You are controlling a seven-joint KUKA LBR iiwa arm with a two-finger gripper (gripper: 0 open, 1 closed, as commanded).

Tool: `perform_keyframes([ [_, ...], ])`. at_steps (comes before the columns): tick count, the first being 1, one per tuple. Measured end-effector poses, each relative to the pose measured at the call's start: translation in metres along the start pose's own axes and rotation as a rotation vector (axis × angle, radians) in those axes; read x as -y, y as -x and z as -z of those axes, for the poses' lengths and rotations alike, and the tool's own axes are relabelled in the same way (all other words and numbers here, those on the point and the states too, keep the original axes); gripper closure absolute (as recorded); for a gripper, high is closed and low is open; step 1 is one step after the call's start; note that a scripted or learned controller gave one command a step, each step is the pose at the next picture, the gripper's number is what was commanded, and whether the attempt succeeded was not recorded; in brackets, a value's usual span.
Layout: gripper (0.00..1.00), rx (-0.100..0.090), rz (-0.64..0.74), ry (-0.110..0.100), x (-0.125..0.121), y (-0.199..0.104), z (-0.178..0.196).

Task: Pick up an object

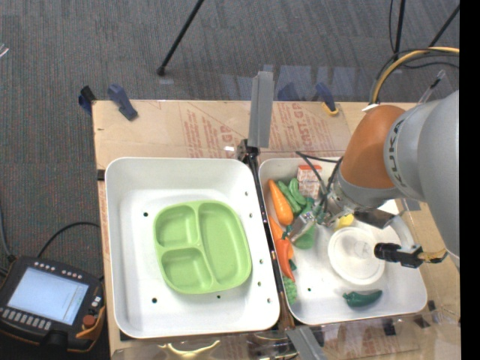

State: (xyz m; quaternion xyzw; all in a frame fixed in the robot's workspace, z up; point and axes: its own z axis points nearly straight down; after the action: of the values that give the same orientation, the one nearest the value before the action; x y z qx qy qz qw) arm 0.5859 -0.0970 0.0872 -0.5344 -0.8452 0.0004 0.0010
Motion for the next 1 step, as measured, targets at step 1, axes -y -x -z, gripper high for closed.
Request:
perform_keyframes([
  [1,1.00,0.000,0.009,-0.002,-0.0012,-0.0015,0.0097],
])
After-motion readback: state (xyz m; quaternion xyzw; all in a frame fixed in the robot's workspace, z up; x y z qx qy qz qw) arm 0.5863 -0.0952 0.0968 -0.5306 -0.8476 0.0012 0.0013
